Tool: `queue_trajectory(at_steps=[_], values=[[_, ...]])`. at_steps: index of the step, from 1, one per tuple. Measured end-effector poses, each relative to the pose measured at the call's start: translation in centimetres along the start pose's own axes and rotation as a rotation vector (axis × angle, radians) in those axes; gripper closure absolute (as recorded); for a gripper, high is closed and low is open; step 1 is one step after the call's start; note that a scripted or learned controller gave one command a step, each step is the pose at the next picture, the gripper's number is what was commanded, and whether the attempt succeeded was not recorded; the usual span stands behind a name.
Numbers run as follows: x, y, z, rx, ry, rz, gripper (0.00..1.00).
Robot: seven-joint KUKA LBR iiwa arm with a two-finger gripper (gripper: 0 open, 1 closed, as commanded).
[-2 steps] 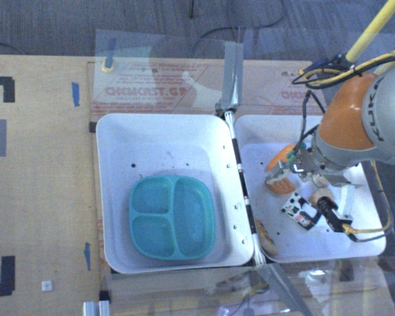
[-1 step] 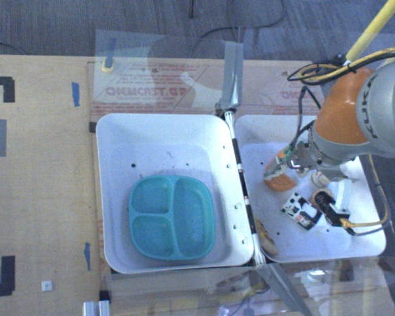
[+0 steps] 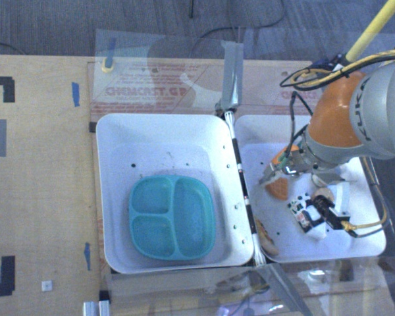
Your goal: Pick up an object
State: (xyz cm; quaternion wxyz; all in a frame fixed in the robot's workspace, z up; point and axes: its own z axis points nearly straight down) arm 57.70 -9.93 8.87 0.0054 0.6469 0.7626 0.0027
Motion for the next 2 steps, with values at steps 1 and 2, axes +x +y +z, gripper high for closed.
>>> queue_trajectory(at_steps=[1,2], values=[[-0.3,0.0,-1.1,-0.004,-0.003,0.005,1.0],[2.6,8.5,-9.7,0.007,0.004,-0.154,1.0]])
